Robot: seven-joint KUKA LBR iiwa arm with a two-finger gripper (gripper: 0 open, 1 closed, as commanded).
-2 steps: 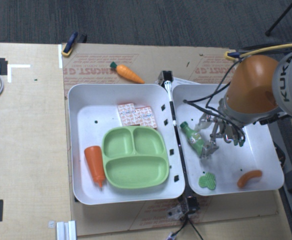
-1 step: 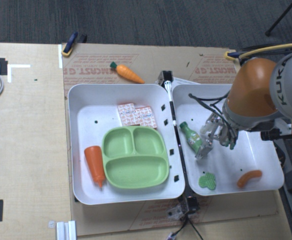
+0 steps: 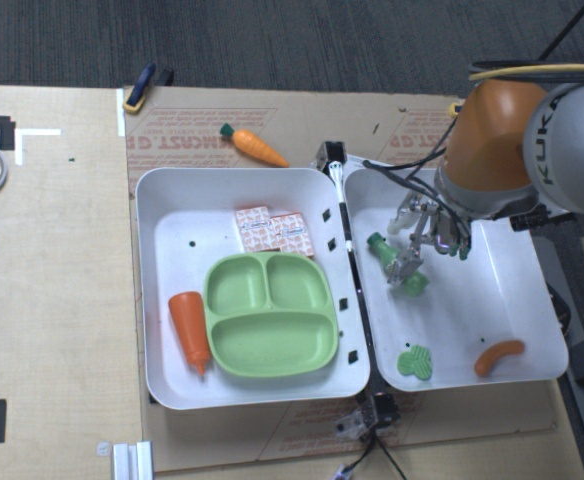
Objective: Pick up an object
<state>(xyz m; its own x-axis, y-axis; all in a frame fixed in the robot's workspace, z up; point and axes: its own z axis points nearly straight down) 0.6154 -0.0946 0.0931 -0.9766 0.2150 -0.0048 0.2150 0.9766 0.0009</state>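
arm: "KUKA" lettering | pincer: open-or-closed state cannot be told | green toy: right at pincer tip

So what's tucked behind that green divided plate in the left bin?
Behind the green three-compartment plastic plate, a flat red-and-white patterned packet lies on the left white bin floor. Its near edge meets the plate rim; whether any of it runs underneath is hidden.

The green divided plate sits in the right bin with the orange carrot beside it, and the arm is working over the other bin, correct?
Not quite. The camera view shows the green divided plate in the left bin, not the right one. The orange carrot does lie beside it, and the arm is over the other, right bin.
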